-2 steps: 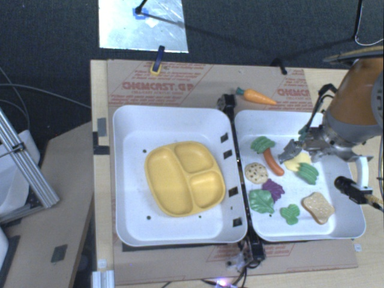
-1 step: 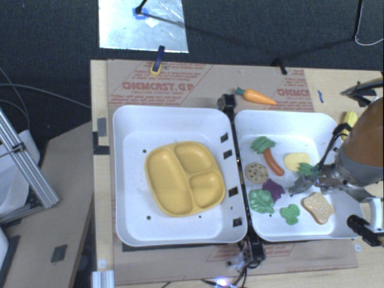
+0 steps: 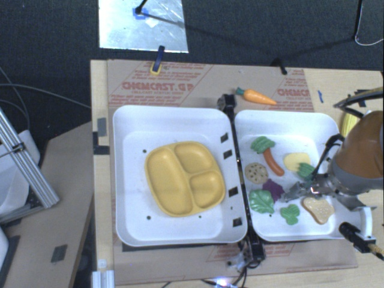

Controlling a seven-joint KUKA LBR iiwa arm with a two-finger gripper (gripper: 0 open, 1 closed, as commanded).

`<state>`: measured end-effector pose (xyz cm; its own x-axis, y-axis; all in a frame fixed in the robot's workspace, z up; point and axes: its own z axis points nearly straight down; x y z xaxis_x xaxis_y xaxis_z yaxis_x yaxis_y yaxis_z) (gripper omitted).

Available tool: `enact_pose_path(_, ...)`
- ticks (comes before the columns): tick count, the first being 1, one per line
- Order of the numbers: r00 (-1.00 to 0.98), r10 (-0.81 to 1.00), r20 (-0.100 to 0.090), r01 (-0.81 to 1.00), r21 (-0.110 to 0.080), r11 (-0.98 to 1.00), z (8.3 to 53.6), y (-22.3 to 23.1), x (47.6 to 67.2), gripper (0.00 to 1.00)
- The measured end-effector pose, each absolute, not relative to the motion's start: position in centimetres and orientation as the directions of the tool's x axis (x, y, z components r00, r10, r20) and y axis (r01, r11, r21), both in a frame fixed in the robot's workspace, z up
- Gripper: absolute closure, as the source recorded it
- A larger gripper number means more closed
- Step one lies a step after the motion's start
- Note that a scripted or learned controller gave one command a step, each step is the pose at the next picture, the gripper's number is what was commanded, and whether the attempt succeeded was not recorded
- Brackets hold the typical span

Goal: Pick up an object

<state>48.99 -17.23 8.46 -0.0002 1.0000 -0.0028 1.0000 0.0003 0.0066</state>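
At lower right, the gripper hovers among toy foods beside the bread slice; its fingers' state I cannot tell. Best centre squarely before closing.

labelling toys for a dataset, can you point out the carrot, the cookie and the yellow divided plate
carrot (image 3: pixel 258 96), camera view, on the middle of its orange body
cookie (image 3: pixel 256 173), camera view, on the centre of its round face
yellow divided plate (image 3: pixel 184 178), camera view, on the ridge between its compartments

You could read "CHEMCAST GP" in red on the brown board under the bins, once at upper left and again, partly hidden, at upper right.
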Motion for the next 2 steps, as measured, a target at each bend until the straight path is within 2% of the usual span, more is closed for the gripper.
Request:
enact_pose_path(1,-0.011,1.0,-0.002,1.0,0.012,0.011,8.7,-9.8,57.2,0.0)
enact_pose_path(2,-0.004,1.0,0.001,1.0,0.009,0.004,9.8,-10.2,56.9,1.0)
